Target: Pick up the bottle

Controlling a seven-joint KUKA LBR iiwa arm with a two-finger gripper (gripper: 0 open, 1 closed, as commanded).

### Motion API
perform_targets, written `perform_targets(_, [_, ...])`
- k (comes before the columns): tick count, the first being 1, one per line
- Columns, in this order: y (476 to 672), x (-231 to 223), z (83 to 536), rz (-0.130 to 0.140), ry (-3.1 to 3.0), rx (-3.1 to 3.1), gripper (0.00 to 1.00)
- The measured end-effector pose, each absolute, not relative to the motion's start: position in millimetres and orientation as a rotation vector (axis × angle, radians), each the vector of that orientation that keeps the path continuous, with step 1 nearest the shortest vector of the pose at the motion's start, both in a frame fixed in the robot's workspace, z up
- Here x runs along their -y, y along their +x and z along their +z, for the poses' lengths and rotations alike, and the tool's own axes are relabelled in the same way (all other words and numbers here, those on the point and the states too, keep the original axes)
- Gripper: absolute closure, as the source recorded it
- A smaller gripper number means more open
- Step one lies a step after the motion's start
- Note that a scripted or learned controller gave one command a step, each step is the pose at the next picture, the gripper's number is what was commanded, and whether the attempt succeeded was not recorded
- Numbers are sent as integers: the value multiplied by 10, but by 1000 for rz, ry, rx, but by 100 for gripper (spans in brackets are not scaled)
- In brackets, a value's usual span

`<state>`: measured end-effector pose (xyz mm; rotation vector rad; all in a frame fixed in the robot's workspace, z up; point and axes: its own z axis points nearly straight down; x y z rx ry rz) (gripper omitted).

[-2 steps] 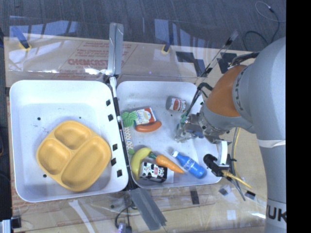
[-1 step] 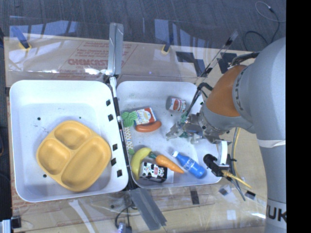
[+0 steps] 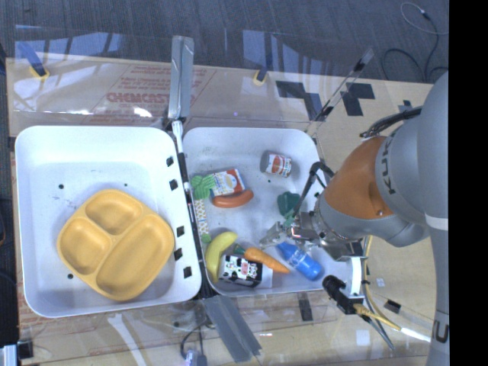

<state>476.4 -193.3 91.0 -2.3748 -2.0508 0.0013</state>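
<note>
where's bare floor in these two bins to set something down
Left bin: bare floor behind and beside the yellow tray. Right bin: a bare strip along its far wall, behind the can. Its near half is crowded around the blue bottle.

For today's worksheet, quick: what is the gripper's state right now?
Gripper: over the blue bottle in the right bin; open or shut cannot be told.

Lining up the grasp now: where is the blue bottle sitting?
The blue bottle lies on its side in the right bin, near its front right corner, just right of the carrot and directly under the gripper.
</note>
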Motion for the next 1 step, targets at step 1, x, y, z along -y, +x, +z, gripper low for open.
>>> perform_targets(1, [4817, 1925, 1029, -10, -2372, 2067, 100])
